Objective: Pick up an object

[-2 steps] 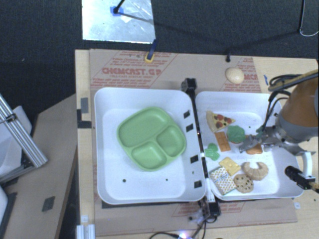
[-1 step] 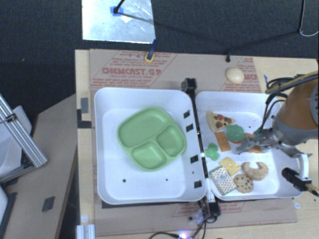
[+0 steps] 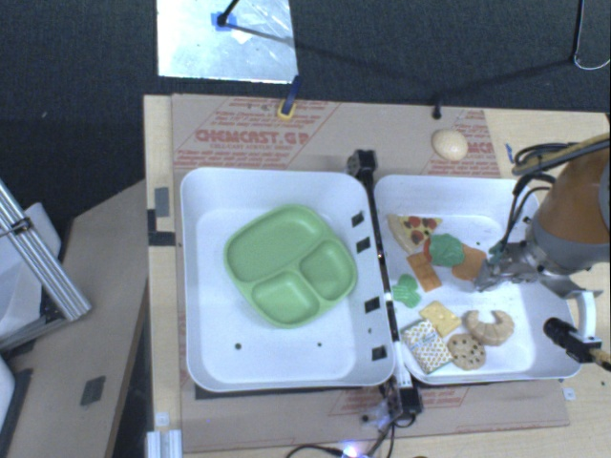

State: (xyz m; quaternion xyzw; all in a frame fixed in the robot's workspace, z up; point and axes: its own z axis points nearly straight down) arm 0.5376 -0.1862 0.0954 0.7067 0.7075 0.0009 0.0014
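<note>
Croissant (image 3: pixel 490 326) — curved, ridged, golden-brown

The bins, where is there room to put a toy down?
Bare floor rings the green plate in the left bin, widest along the front. The right bin is crowded where the pizza slice, croissant and cookie lie; its back strip is bare.
</note>
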